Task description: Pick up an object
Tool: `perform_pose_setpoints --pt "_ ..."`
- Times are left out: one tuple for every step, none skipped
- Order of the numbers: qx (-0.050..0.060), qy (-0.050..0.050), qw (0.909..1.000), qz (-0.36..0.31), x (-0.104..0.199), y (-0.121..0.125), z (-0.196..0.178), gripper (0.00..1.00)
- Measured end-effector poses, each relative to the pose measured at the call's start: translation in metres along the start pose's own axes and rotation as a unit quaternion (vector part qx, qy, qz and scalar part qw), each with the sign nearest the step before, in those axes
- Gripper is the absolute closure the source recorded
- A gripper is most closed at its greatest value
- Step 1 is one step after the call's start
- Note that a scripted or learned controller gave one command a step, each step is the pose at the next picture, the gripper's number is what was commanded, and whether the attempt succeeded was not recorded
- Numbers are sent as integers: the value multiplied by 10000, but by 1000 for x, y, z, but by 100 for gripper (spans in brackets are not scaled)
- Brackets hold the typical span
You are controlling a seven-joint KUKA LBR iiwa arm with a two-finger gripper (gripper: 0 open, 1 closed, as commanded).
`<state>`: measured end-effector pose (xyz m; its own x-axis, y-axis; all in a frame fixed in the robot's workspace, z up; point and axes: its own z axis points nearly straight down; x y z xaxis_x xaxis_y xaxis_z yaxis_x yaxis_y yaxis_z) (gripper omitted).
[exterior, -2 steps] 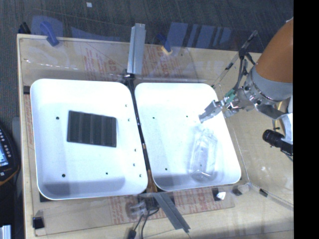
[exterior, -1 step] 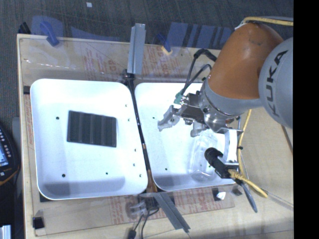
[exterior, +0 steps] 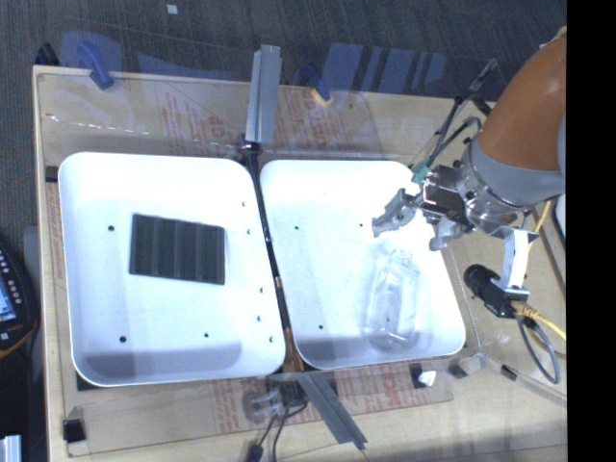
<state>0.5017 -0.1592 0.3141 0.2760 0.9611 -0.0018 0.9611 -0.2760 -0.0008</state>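
Reaching over the right bin: gripper above the far right corner, target nearer the front edge.

The gripper [exterior: 412, 218] hung over the right bin [exterior: 318, 186] near its far right corner, fingers spread with nothing between them. The clear plastic bottle [exterior: 392, 298] lay in the same bin, just beyond the fingertips toward the front edge, its long axis running roughly from the far edge to the front edge. The arm [exterior: 520, 123] entered across the bin's right edge, wrist tilted down. A dark ribbed block [exterior: 178, 248] lay centrally in the left bin [exterior: 87, 191], well apart from the gripper.
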Motion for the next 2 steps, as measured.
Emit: perform_pose_setpoints --pt "5 -2 10000 -33 1 1 -10 100" --pt "21 5 9998 185 74 10 9 100"
